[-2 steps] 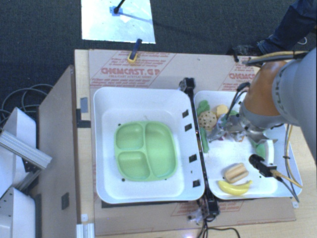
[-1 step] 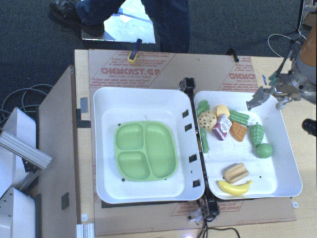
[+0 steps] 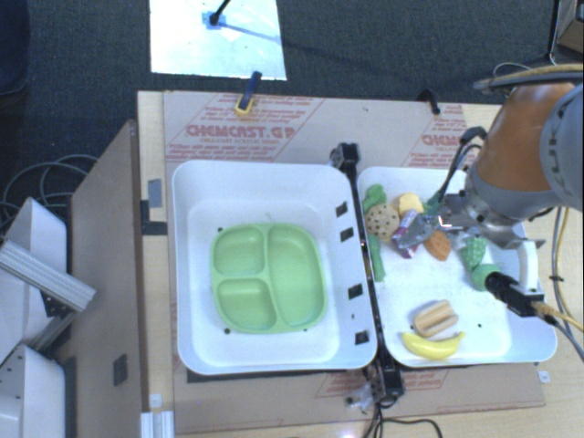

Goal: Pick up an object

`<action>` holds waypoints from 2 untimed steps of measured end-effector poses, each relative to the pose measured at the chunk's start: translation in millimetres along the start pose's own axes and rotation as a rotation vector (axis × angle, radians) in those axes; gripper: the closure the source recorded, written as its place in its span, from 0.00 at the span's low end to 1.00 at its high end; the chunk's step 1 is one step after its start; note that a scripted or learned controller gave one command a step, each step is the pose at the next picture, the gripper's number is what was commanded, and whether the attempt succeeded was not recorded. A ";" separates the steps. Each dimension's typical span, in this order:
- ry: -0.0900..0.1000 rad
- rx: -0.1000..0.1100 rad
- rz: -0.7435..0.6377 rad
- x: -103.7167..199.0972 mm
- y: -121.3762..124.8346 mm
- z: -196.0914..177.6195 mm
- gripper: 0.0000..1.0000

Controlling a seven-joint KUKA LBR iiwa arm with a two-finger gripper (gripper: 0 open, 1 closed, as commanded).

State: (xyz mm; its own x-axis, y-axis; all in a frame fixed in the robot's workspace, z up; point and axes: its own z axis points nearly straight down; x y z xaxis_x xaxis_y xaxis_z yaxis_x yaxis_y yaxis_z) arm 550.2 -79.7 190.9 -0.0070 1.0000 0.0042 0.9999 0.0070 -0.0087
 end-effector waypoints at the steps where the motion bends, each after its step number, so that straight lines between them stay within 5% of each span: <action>1: -0.006 -0.001 0.013 -68.9 -17.3 100.3 0.00; 2: -0.006 -0.015 0.002 -78.5 42.8 105.3 0.00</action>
State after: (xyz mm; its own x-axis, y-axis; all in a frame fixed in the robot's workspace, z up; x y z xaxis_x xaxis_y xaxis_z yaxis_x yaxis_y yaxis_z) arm 592.6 -157.5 85.0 -0.0048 1.0000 -0.0020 1.0000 0.0048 0.0058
